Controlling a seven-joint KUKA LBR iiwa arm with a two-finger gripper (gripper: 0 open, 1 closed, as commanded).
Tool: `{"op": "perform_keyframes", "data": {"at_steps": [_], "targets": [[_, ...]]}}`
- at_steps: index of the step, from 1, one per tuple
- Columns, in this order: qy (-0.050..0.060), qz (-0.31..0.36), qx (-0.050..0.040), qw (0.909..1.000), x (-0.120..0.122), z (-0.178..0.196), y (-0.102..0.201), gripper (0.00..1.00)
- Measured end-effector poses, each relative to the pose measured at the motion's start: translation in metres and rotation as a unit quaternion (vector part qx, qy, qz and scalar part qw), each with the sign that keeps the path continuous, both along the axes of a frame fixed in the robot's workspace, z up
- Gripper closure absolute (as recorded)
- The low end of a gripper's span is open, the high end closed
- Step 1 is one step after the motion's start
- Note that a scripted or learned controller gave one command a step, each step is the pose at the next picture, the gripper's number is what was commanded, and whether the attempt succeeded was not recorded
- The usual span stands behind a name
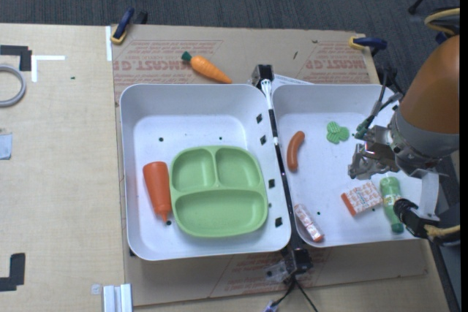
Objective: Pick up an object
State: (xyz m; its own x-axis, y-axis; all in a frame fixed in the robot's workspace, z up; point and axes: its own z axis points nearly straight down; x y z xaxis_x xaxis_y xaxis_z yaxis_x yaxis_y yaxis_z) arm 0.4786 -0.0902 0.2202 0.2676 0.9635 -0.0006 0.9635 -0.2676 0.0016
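My gripper (pixel 363 163) hangs over the right bin (pixel 322 102), near its right side. Just below it lies a small red and white box (pixel 360 199), with a green bottle (pixel 391 199) beside the box to the right. A green leafy toy (pixel 337 132) sits up and to the left of the gripper. Further left lies a brown sausage (pixel 295 150). A red and white wrapped bar (pixel 308 223) rests at the bin's lower left corner. I see nothing held in the gripper.
The left bin (pixel 146 109) holds a green divided plate (pixel 218 191) and an orange cylinder (pixel 156 188) at its left. A toy carrot (pixel 207 68) lies on the cardboard behind the bins. Clamps (pixel 264 75) join the bins at the shared wall.
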Motion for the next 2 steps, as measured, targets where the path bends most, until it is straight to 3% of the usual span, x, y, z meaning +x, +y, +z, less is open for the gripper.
{"op": "perform_keyframes", "data": {"at_steps": [1,2], "targets": [[0.0,0.0,0.0001,1.0,0.0,0.0,0.0,0.0],[0.001,-0.033,0.0004,0.9995,-0.001,-0.109,-0.039,0.0]]}}
